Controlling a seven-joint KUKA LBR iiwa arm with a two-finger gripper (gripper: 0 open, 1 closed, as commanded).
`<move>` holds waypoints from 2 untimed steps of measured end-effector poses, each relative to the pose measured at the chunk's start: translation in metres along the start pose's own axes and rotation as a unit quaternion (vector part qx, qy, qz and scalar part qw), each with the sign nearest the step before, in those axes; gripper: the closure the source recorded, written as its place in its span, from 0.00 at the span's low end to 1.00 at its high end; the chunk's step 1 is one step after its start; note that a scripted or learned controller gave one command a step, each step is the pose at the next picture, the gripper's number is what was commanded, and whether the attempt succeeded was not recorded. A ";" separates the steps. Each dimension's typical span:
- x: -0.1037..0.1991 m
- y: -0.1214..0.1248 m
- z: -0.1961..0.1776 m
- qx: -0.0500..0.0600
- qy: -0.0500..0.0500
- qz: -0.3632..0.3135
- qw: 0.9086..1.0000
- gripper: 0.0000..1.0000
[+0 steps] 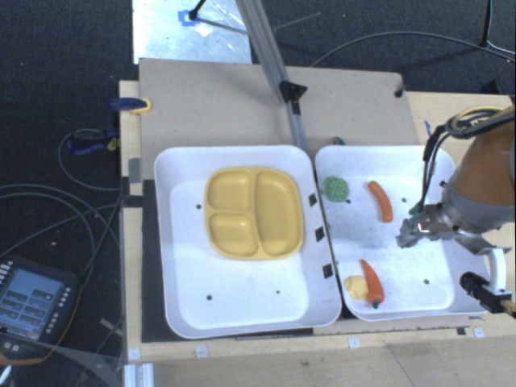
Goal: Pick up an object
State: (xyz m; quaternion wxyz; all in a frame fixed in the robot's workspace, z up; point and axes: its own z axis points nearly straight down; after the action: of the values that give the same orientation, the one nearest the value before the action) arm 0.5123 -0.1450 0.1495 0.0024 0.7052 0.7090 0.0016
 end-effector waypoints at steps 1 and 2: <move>-0.002 0.005 -0.064 -0.002 -0.001 0.000 1.000 1.00; 0.002 0.015 -0.114 -0.001 0.000 -0.001 1.000 1.00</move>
State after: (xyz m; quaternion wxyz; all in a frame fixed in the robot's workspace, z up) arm 0.5268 -0.1425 0.2633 0.0033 0.7046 0.7096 0.0021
